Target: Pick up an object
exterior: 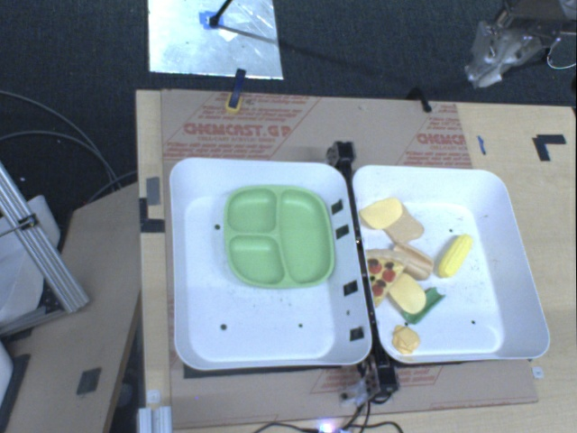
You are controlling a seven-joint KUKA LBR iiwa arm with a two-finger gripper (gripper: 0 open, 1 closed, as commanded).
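Note:
The right bin (514, 269) holds several toy foods along its left side. A yellow wedge (381, 213) lies on a tan slice (405, 230), with a hot dog bun (413, 260) below them. A pizza slice (382, 273) touches the bin's left wall. A yellow piece (407, 293) rests on a green leaf (431, 299). A corn cob (453, 254) lies apart toward the middle, and a small yellow lump (406, 338) sits near the front. My gripper (494, 57) hangs at the top right, beyond the bench's far edge and well away from both bins.
A green divided plate (276, 236) lies in the left bin (194, 323). A black clip divider (352, 242) runs between the bins. A silvery sheet (215, 25) lies on the floor at the back. An aluminium frame (36, 242) stands at the left.

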